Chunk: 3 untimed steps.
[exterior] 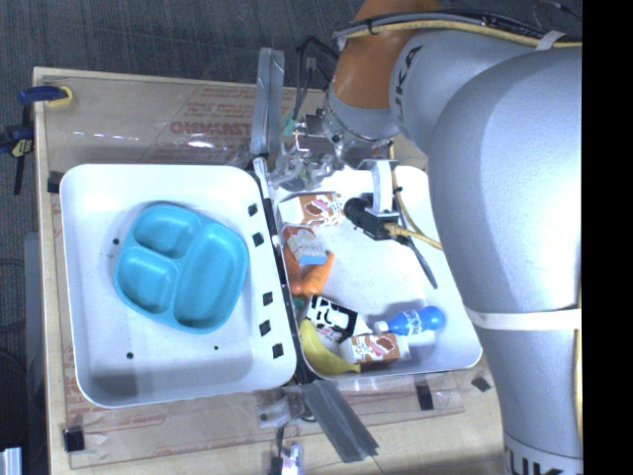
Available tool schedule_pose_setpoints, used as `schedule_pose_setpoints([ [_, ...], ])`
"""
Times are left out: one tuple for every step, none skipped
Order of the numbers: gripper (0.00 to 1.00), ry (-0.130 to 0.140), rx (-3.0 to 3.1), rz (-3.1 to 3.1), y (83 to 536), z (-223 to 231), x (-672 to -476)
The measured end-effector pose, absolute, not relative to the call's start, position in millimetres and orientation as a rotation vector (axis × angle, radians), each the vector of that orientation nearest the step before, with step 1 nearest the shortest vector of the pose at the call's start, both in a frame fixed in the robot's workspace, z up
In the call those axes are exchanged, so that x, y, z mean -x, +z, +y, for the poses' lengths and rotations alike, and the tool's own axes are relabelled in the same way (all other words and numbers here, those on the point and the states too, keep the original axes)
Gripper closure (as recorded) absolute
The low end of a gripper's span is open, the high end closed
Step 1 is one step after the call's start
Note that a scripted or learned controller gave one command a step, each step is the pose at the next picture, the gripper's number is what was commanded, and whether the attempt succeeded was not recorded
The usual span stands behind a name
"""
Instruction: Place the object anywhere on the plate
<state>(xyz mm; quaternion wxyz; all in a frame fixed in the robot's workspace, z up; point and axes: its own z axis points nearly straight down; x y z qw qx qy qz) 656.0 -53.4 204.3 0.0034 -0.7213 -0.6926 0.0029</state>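
A blue plate (183, 265) with three compartments lies in the left bin (89, 364) with nothing on it. The right bin (450, 354) holds several objects: a brown and white packet (321, 209), an orange item (309, 273), a black and white carton (331, 317), a yellow banana (321, 352), a blue bottle (415, 321) and a small printed packet (376, 346). My gripper (300, 164) hangs over the far left corner of the right bin, just above the brown and white packet. The wrist hides much of it.
A divider (269, 265) with black clips separates the two bins. The large grey arm (495, 166) covers the right side of the right bin. A black part with a yellow cable (374, 221) sticks out beside the wrist. Blue clamps (40, 95) sit at the bench's far left.
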Motion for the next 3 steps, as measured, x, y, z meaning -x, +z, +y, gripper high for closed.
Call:
schedule_pose_setpoints([
  [1.00, 0.006, 2.167, -2.269, 191, -8, -617.1],
  [1.00, 0.006, 1.910, -2.489, 191, 34, -579.6],
  [0.00, 0.005, 1.912, -2.488, 191, 33, -579.7],
])
